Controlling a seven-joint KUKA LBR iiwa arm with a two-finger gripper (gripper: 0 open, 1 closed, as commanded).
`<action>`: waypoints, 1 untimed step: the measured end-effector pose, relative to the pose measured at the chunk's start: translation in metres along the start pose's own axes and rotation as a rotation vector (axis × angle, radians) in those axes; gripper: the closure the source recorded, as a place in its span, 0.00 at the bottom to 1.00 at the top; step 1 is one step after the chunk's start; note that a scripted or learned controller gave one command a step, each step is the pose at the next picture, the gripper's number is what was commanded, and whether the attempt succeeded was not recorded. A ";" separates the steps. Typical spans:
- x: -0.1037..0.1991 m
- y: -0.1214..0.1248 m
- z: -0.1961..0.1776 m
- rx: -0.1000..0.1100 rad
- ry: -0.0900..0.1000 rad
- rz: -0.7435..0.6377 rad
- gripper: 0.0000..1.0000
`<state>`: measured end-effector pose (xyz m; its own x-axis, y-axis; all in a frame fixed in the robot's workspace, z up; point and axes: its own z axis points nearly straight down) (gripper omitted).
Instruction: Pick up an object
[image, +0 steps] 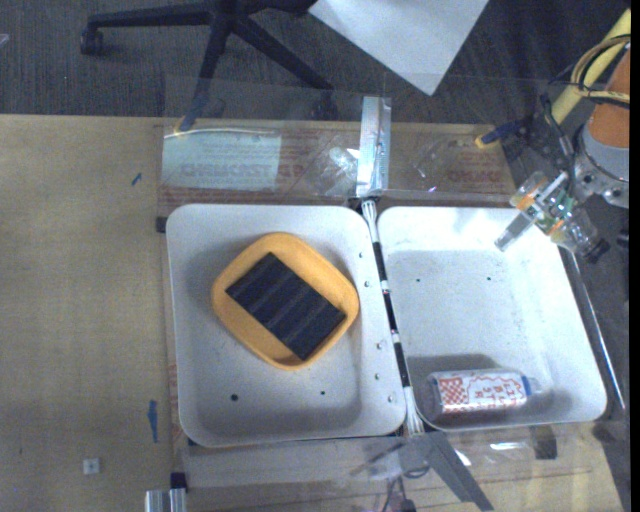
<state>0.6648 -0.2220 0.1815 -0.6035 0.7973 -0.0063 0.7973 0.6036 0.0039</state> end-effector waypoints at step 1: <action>0.093 -0.005 0.060 0.001 0.005 -0.222 0.00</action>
<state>0.6052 -0.1512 0.1212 -0.7645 0.6446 -0.0014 0.6446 0.7645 0.0017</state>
